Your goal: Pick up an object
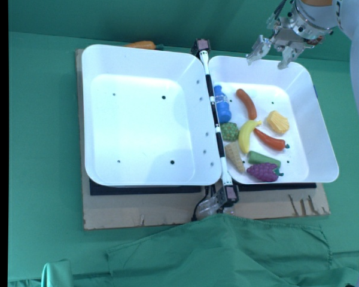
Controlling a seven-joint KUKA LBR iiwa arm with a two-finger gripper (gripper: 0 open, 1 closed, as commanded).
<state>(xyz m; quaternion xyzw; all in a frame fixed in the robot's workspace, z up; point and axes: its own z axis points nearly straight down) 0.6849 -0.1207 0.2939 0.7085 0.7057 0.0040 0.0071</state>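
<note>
Grapes (264, 172) nearest in right bin (320, 130), then cucumber (264, 158), banana (246, 135), sausage (246, 103) w/ other toys, my gripper (274, 52) above bin's far rim, fingers spread apart, holding nothing, arm coming down from top right.

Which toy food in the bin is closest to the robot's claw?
The red sausage. It lies highest in the right bin, just below the gripper, while the banana, corn and grapes sit farther down.
</note>
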